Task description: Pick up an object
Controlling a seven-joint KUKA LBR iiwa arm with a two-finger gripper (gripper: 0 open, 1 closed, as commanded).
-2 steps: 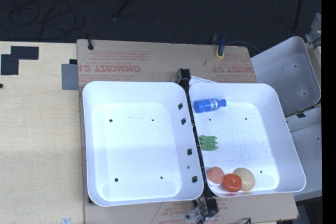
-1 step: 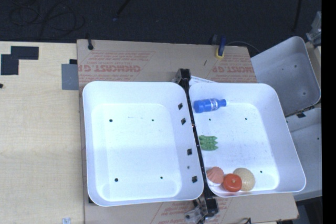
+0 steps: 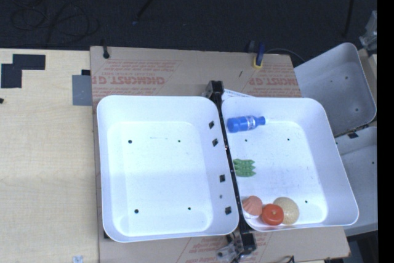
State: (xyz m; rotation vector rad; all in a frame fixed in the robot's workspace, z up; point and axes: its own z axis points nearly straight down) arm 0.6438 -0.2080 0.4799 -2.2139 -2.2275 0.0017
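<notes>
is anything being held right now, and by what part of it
Nothing is held. The blue bottle, the green item and the three round items, including the red one, all lie loose in the right bin.

Even overhead light, white bins (image 3: 278, 120) bright and slightly washed, dark grainy background, soft focus, perhaps mild blur

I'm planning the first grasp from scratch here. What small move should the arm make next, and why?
Probably bring the gripper over the right bin and line up above the blue bottle. It lies alone near the bin's far left corner, apart from the green item, while the red piece sits crowded between two pale round ones at the near edge.
</notes>
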